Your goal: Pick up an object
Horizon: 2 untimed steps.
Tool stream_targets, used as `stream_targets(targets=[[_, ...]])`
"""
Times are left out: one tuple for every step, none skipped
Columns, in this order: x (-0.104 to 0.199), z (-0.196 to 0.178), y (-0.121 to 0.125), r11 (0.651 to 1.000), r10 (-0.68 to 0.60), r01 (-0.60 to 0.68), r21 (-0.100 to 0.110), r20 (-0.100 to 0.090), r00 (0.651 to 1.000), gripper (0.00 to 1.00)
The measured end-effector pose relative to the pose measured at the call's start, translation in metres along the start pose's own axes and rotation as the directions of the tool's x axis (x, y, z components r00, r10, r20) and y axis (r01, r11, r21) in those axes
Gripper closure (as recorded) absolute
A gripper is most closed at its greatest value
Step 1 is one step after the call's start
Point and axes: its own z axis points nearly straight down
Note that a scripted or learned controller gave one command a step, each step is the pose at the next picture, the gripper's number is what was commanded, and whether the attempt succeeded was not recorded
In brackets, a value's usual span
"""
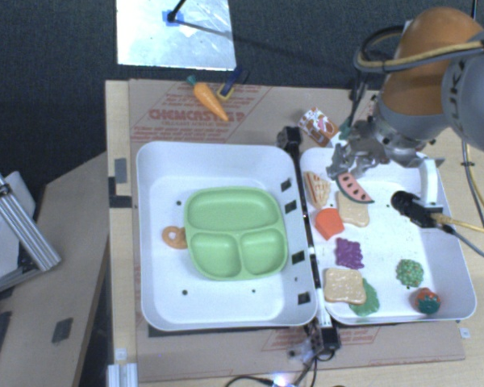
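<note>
While the grey arm with its orange band (423, 51) reaches in from the right, its pincer (344, 161) hangs over the far end of the right white bin (456, 272), just above a red watermelon slice toy (352, 189). How far the pincer is parted cannot be told from this slant, and nothing shows clearly between its tips. Just beside the slice, toward the bin's left wall, lies a ridged tan wafer piece (316, 188), and touching the slice on its near side is a pale biscuit-shaped piece (353, 213). Nearer still come an orange-red block (329, 223), a purple grape cluster (349, 254), a slice of toast on a green leaf (344, 285), a green broccoli floret (410, 272) and a red-and-green round fruit (426, 301) in the near right corner. The left white bin (157, 297) holds a light green divided plate (234, 232) and a small orange pretzel ring (174, 237). On the tabletop's far edge rests an orange carrot toy (210, 101).
</note>
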Motion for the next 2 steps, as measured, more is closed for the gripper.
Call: stream_targets(targets=[[0.053,0.016,-0.021,1.000,0.000,0.000,0.001,0.000,1.000,1.00],[0.102,0.022,-0.053,1.000,-0.001,0.001,0.002,-0.001,1.000,1.00]])
